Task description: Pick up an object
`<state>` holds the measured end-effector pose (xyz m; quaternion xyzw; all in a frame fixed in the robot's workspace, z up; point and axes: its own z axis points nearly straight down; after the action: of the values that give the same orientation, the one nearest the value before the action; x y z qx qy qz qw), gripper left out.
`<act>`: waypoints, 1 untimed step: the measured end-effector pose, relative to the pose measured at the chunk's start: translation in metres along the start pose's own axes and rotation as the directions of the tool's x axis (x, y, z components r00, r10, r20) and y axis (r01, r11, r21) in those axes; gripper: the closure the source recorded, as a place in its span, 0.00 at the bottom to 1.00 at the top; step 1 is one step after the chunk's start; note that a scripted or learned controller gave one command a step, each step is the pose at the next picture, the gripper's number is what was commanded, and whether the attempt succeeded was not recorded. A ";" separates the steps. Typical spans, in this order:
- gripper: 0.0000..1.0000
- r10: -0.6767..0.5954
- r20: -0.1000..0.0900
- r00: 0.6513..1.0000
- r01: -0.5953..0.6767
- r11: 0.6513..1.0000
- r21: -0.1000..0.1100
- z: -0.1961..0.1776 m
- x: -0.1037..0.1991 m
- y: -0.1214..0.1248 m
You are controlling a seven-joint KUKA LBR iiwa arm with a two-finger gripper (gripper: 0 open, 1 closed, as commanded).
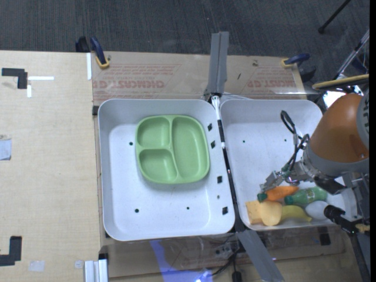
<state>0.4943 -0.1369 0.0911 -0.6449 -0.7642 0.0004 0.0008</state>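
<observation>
The right bin (254, 138) holds a cluster of toy items in its front right corner: an orange carrot (284, 192), a green piece (308, 196), a yellow banana (296, 212), a pale yellow chunk (265, 212) and a white piece (316, 209). My gripper (271, 185) hangs low over the left end of the carrot, at the edge of the cluster. I see nothing lifted off the bin floor. The grey arm with its orange band (339, 135) covers the bin's right side.
The left bin (118, 178) carries a green three-part plate (173, 149). A grey divider bar (218, 63) runs back between the bins. A black cable loop (287, 122) trails from the wrist over the right bin. Clamps sit on the rear board.
</observation>
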 end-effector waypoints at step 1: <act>1.00 0.003 0.000 1.000 -0.003 1.000 -0.001 -0.009 -0.001 0.001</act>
<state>0.4950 -0.1375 0.1001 -0.6461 -0.7633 0.0002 0.0005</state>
